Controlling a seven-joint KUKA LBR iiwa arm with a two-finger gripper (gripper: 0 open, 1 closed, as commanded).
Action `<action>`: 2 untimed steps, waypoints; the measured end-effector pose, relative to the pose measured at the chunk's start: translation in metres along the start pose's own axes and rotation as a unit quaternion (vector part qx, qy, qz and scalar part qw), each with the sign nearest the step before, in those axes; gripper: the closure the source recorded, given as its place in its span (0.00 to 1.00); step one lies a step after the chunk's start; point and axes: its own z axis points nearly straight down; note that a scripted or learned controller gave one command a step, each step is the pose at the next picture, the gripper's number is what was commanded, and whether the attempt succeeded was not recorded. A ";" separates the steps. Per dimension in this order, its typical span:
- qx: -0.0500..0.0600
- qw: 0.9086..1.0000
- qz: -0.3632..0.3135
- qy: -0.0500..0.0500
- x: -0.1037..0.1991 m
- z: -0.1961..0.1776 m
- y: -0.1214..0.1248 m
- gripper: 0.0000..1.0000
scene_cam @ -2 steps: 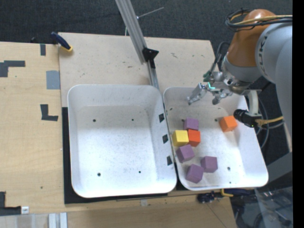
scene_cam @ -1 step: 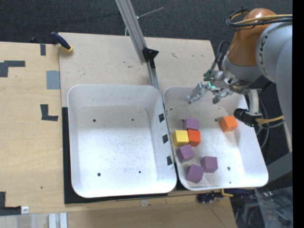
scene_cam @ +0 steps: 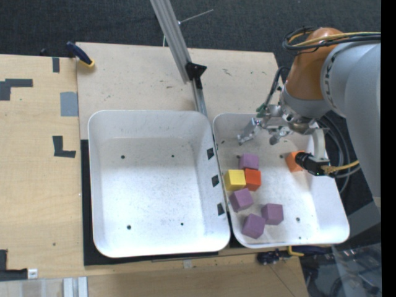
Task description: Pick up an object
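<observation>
Your claw (scene_cam: pixel 260 135) hangs over the far end of the right bin (scene_cam: pixel 328 218), fingers spread apart with nothing between them. Just below it you see a purple cube (scene_cam: pixel 250 161), then the orange cube (scene_cam: pixel 253 178) touching the yellow cube (scene_cam: pixel 235 179). Three more purple cubes lie nearer. The left bin (scene_cam: pixel 102 166) sits alongside.

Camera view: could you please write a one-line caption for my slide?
KUKA arm's gripper hovers over the right bin, above purple, yellow and orange blocks; nothing grasped.
</observation>
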 end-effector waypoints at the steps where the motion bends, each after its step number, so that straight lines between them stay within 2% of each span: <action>1: 0.001 1.000 0.000 0.000 0.001 0.055 -0.002 0.00; 2: -0.002 1.000 -0.001 0.000 0.002 0.041 0.000 1.00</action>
